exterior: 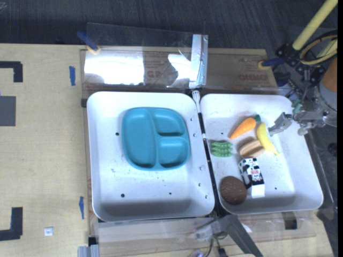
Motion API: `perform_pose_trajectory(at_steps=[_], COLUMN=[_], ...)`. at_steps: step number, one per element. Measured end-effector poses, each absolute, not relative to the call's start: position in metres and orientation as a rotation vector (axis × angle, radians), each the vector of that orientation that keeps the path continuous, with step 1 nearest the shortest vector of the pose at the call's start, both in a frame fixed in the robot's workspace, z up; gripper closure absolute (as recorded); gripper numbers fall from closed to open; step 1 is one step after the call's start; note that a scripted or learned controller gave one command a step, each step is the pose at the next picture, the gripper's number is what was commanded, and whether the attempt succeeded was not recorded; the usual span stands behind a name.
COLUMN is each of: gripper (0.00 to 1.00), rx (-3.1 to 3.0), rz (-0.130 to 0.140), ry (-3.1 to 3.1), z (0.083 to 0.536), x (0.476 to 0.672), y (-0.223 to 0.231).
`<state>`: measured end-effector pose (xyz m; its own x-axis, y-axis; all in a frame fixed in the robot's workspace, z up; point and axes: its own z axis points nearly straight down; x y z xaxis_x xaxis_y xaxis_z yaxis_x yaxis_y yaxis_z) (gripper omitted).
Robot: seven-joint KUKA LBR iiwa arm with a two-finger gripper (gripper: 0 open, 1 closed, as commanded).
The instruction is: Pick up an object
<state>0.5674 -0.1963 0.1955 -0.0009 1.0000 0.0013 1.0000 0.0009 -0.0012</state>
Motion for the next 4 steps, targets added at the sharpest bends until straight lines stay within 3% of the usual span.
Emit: perform_pose_trajectory(at_steps=[1,2,3,4], gripper=[0.00,1.00,1.00,1.00], rx=[-1.914,-1.917,-2.039,-2.039], rz=[-0.011,-0.009,-0.010,-0.002], ry=[-2.498,-2.496,-2.400,-2.401], z=[0.103,0.111,0.198,0.257], x=[0.589,0.588,0.602,0.584], y=[-0.213,-0.214,-0.153,-0.212])
